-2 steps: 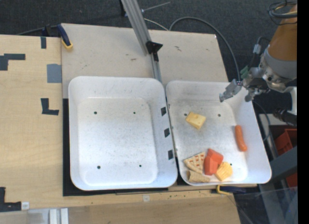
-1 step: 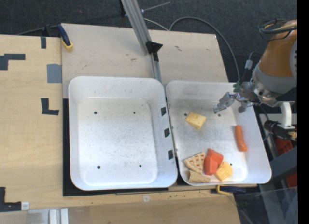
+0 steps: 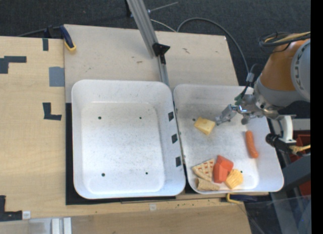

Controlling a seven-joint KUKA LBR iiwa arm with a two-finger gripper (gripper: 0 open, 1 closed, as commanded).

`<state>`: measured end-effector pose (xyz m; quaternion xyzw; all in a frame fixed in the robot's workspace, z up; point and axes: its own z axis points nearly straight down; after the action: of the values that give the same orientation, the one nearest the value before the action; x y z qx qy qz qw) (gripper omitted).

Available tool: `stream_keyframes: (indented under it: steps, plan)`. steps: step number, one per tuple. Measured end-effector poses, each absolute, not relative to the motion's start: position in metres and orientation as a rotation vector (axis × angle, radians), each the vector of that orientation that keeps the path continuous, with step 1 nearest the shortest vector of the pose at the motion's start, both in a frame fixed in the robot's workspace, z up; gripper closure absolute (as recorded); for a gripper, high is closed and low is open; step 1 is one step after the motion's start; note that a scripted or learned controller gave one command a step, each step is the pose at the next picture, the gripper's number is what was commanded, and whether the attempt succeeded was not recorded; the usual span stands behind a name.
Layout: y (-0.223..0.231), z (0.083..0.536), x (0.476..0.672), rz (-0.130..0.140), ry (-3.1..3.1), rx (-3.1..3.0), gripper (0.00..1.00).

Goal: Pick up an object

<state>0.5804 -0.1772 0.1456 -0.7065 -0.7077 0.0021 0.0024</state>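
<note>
The right bin (image 3: 202,97) holds several small items. A pale yellow block (image 3: 204,125) lies near its middle left. An orange carrot-shaped piece (image 3: 251,144) lies by the right wall. In the front corner a tan waffle piece (image 3: 204,169), a red-orange block (image 3: 222,168) and a ridged yellow piece (image 3: 234,179) are bunched together. My gripper (image 3: 233,119) hangs over the bin's right half, just right of the yellow block and left of the carrot piece. It is open, one finger (image 3: 223,118) slanting toward the block, with nothing between the fingers.
The left bin (image 3: 81,97) sits beside the right one, sharing a raised divider (image 3: 174,137). A slanted metal rail (image 3: 144,18) crosses the back of the bench. A cable (image 3: 212,23) loops behind the right bin. My arm (image 3: 282,74) enters from the right.
</note>
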Motion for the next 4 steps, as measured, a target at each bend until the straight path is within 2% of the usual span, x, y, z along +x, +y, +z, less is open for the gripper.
stream_keyframes:
  steps: [1,3,4]
  plan:
    - [-0.177,0.158,0.582,0.002,-2.224,-2.217,1.0]
    - [-0.174,0.255,0.589,-0.004,-2.227,-2.223,1.0]
    - [-0.124,0.242,0.588,0.001,-2.226,-2.214,1.0]
